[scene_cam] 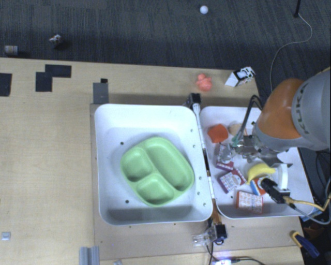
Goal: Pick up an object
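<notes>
The tool [241, 146] hangs low over the middle of the right shallow white plastic bin [213, 116], on a grey arm with an orange band [282, 111] reaching in from the right; whether the tool is apart or together cannot be told, and nothing is seen clamped in it. The candidate objects all lie in this bin: a crumpled clear-and-grey wrapper [223, 153] just left of the tool, an orange-red block [218, 133] above that, a curved yellow banana [260, 171] just below the tool, two maroon-and-white packets [229, 180] left of the banana, and a red-and-white carton [250, 201] near the bin's lower rim. The arm covers the bin's upper right, and the print on the packets is too small to read. The left shallow white plastic bin [111, 129] holds a pale green three-compartment plastic plate [156, 170]. Both bins rest on a light wooden desk [46, 171] bearing black tape patches [51, 76] and a pink lump [204, 82]. Beyond lies dark carpeted floor [129, 31] with a small white ball [204, 9].
</notes>
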`<state>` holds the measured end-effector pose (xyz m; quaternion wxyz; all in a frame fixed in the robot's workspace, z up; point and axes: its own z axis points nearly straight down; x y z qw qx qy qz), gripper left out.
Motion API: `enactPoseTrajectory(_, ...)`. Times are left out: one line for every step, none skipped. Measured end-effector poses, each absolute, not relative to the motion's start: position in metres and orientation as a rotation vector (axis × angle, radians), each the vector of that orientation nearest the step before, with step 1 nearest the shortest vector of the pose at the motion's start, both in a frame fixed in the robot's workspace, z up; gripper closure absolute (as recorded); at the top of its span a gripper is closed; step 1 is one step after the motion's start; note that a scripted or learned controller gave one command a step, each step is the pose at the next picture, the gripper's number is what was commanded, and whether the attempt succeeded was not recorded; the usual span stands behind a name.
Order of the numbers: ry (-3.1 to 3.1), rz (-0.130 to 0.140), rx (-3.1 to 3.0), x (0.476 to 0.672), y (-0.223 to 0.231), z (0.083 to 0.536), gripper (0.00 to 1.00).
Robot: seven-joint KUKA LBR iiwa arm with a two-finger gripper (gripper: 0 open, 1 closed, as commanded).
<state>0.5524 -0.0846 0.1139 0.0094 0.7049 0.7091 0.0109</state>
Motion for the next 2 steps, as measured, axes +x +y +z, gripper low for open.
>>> enactPoseTrajectory(2.215, 0.038, 2.198, 0.5536, -0.0839, 0.1246, 1.00)
enactPoseTrajectory(2.216, 0.038, 2.198, 0.5535, -0.0838, 0.1245, 0.00)
